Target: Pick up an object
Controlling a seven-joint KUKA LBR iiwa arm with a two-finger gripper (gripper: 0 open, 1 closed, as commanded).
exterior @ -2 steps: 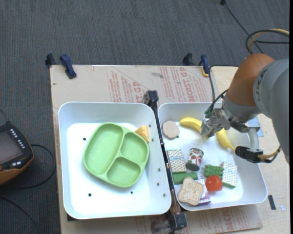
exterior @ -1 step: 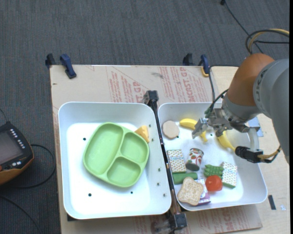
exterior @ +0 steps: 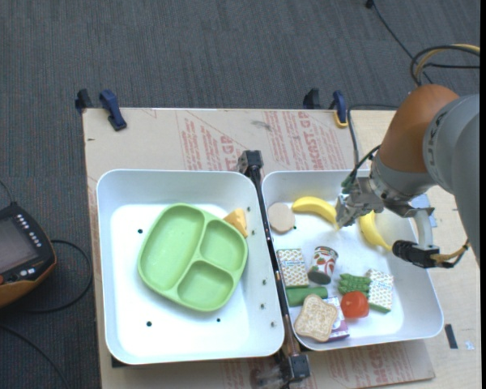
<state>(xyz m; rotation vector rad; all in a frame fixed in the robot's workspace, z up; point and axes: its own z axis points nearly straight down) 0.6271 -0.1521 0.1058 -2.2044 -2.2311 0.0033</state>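
The tool (exterior: 346, 211) hovers between two bananas (exterior: 314, 208).

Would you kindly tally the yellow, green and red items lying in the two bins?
Yellow: 3 (banana, second banana, cheese wedge)
Green: 3 (divided plate, pepper, cucumber)
Red: 1 (tomato)
Total: 7

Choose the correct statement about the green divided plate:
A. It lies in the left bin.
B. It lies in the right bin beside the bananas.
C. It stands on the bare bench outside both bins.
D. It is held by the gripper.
A: the green divided plate rests flat on the floor of the left bin, next to a small yellow wedge.
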